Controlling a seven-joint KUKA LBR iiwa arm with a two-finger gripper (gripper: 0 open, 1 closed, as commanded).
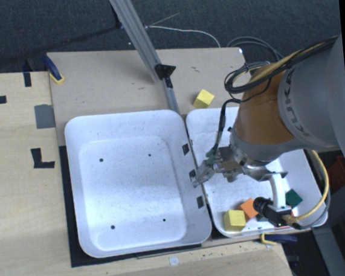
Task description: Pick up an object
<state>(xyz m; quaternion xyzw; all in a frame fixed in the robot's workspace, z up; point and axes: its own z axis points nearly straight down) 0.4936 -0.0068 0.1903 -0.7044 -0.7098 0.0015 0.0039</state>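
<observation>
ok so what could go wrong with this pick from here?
1. The gripper sits at the left wall of the right-hand bin, apart from every object. It may come up with nothing or clip the rim.
2. The yellow block, orange piece and green piece crowd the bin's near edge. A grasp there could jam against the wall.
3. The arm covers much of that bin, so checking the result looks hard.

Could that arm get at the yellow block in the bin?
Probably yes. The yellow block lies uncovered in the right bin, and the gripper hangs over that bin; an orange piece close beside might crowd it.
</observation>
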